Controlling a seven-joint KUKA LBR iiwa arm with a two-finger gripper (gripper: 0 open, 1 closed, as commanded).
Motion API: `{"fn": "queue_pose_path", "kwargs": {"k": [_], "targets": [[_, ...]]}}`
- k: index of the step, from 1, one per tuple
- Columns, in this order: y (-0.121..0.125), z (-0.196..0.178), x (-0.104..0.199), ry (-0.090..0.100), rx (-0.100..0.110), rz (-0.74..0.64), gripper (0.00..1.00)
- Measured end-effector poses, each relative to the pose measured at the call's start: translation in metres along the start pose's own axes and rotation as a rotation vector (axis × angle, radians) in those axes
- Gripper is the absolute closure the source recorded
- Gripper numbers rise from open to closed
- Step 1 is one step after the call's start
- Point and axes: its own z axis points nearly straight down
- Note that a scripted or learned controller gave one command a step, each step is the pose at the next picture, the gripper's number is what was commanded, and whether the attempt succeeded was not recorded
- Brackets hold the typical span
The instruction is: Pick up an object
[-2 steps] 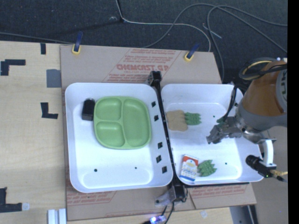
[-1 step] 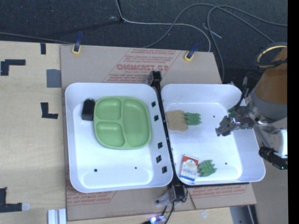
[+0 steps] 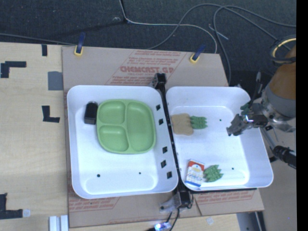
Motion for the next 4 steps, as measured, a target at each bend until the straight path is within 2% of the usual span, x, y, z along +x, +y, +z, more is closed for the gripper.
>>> {"fn": "queue_pose_path", "kwargs": {"k": [1, 3, 4], "targets": [[0.015, 0.014, 0.043, 0.001, 0.005, -0.003, 1.0], [0.054, 0.033, 0.158, 0.002, 0.005, -0.006, 1.0], [0.078, 0.039, 0.202, 0.002, 0.004, -0.005, 1.0]]}}
